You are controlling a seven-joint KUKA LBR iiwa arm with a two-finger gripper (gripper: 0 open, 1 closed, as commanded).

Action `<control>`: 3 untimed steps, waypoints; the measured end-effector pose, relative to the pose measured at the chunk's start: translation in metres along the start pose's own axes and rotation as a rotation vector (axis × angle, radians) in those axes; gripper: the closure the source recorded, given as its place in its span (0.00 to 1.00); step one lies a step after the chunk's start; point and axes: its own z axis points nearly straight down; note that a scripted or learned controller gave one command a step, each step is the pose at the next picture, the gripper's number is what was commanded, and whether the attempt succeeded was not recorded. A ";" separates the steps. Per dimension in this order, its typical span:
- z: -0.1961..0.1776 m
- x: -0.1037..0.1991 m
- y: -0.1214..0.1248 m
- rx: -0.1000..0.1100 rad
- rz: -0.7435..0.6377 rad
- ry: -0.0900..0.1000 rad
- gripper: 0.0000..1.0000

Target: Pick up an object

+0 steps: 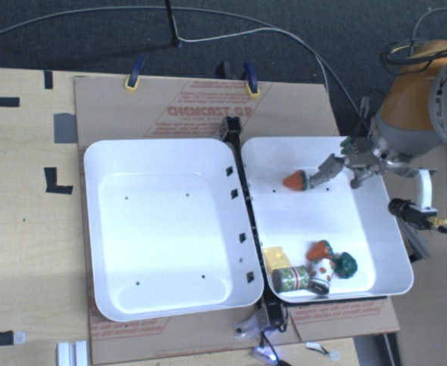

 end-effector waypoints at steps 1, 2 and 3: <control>0.110 0.007 0.052 0.006 -0.001 0.001 0.00; 0.105 0.045 0.067 -0.001 -0.003 0.000 0.00; 0.105 0.050 0.051 -0.002 0.000 -0.001 0.00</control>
